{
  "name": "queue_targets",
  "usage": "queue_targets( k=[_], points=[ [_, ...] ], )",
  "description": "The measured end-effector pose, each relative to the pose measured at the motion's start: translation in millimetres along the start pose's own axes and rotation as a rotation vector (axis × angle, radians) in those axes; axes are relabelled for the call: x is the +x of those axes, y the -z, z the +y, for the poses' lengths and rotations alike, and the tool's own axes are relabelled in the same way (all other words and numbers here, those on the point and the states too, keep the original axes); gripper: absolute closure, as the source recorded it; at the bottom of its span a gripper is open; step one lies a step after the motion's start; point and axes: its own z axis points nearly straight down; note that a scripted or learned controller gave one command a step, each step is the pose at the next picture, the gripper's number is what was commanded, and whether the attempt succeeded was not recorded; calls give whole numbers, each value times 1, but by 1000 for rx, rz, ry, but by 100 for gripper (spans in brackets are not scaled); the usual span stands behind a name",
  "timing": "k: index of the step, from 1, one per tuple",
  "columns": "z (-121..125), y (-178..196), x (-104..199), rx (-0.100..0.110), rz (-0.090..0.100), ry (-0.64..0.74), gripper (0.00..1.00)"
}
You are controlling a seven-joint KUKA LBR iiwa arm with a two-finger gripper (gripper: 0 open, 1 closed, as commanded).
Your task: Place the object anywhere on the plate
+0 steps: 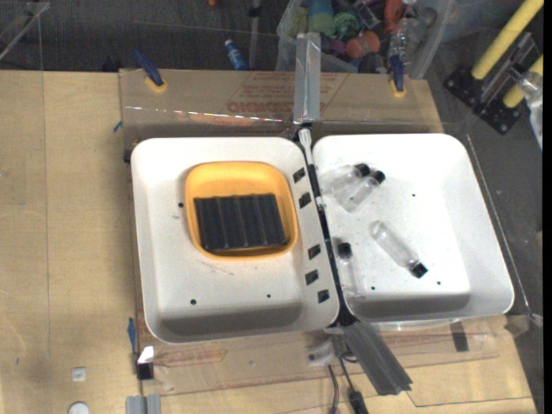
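An orange-yellow plate point(237, 172) lies in the left white bin point(164, 266), toward its middle. A black rectangular object point(240, 221) with lengthwise ridges rests flat on the plate and covers most of its lower half. In the right white bin point(466, 188) lie clear plastic bottles with black caps. One bottle point(355, 185) is at the upper left, and another bottle point(393, 245) lies slanted near the middle. A third clear bottle with a black cap point(342, 250) sits against the divider.
A dark divider point(317, 231) with black clips runs between the two bins. Behind the bench stands a clear crate of coloured toys point(362, 7). Blue clamps point(153, 74) hold a clear sheet at the back edge. A yellow tube point(517, 20) leans at the far right.
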Motion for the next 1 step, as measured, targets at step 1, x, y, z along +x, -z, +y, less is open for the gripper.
queue_targets(
  k=[1],
  points=[
    [0, 0, -5, -4, -1, 76, 100]
  ],
)
